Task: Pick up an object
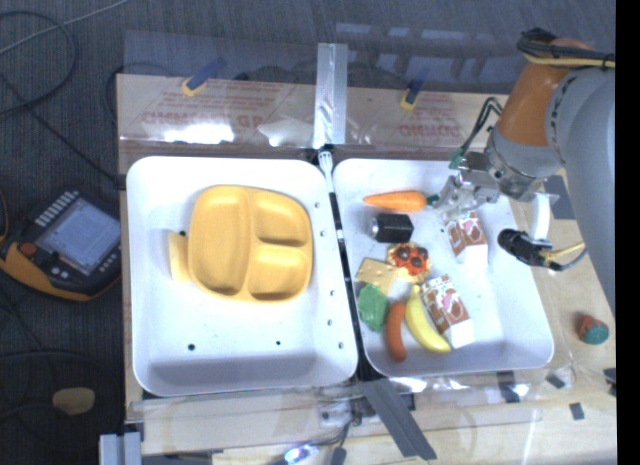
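Two shallow white bins are set side by side on the bench. In the left bin [150, 353] a yellow divided tray [248, 243] is laid, with a pale yellow piece [177, 256] tucked at its left edge. The right bin [520, 323] is filled with small items: an orange carrot [394, 199] near the top, a black cylinder [392, 226] just below it, a small carton [467, 234] to the right, a round red and orange piece [409, 257], a yellow wedge [376, 273], a green piece [372, 305], a red sausage [397, 330], a banana [424, 325] and a second carton [446, 308] clustered toward the bottom. The gripper [458, 196] is seen over the upper right part of the right bin, between the carrot's green end and the small carton; whether it is released or clenched cannot be told, and nothing is seen grasped in it
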